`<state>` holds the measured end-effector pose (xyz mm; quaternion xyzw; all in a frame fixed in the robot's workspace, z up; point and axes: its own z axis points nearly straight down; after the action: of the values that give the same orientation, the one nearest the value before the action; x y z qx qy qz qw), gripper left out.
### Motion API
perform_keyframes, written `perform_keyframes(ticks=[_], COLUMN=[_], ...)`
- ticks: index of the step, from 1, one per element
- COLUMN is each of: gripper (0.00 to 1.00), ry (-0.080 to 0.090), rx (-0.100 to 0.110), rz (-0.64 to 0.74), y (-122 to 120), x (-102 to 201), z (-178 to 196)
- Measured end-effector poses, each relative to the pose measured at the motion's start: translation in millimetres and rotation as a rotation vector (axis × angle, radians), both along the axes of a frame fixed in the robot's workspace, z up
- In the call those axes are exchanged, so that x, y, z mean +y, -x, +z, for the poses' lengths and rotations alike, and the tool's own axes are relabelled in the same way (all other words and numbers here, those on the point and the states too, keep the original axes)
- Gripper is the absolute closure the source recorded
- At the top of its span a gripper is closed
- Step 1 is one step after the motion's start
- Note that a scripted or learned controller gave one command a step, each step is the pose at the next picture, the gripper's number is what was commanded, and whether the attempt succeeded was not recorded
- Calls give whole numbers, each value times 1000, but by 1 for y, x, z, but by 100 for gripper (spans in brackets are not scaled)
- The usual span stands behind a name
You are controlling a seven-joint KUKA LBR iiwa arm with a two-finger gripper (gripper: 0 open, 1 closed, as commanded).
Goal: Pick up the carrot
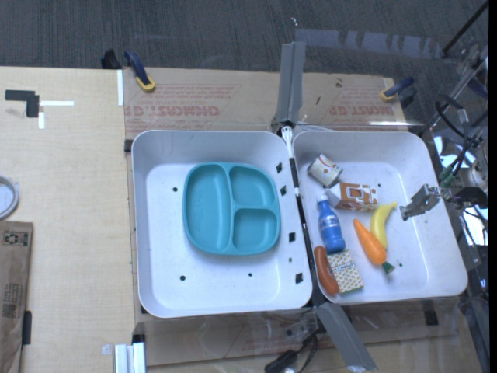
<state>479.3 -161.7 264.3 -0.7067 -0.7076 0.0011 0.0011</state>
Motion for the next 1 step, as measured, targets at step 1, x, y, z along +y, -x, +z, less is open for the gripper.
perform_keyframes(ticks=[1], gripper=[0], ry=[-1], rx=[1], rz=[-29], y=[3], x=[7], z=[-131])
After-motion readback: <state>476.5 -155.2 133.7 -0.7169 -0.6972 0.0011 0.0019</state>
